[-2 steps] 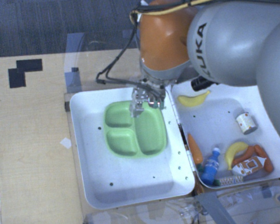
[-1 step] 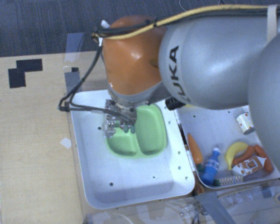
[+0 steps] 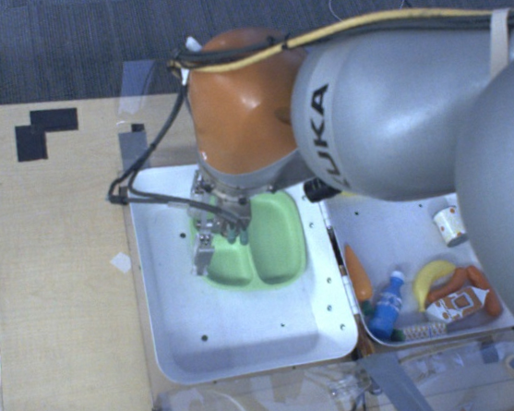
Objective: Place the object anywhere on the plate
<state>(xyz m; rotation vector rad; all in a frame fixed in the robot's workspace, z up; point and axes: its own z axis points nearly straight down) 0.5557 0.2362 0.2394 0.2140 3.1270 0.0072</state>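
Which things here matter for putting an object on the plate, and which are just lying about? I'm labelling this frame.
Job:
- green plate in left bin
- gripper above the plate's left edge

Lying about, in right bin:
- carrot
- blue bottle
- banana
- white cup

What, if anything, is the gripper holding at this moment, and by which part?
It cannot be told. The gripper hangs over the left part of the green plate in the left bin, and no object is visible between its fingers.

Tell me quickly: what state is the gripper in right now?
Gripper: over the green plate's left part in the left bin; whether it is open, shut or holding anything cannot be told.
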